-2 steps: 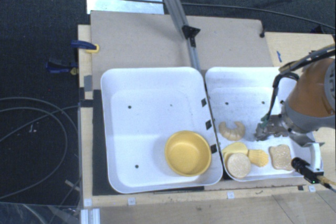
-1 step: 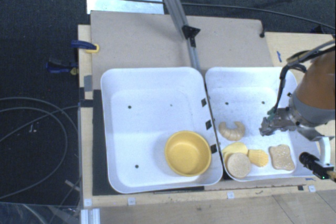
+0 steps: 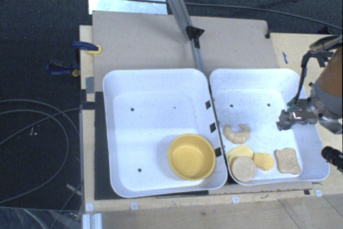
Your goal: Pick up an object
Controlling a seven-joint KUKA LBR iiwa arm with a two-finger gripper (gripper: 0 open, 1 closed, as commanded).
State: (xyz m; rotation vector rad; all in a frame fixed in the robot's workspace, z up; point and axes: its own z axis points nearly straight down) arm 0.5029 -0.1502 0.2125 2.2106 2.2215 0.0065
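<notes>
Arm (image 3: 329, 80) is getting cut off by the right edge. Round tan piece (image 3: 244, 168) is overlapping the yellow slice (image 3: 240, 152) behind it. Gripper (image 3: 288, 119) is looking too small and blurry to read.

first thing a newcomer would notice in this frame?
Probably the round yellow plastic bowl, upright at the front right of the left white bin. Next, the cluster of toy food along the right white bin's front edge: a pale croissant, a round tan bun and a tan bread slice, with the grey gripper above that bin's right side.
</notes>
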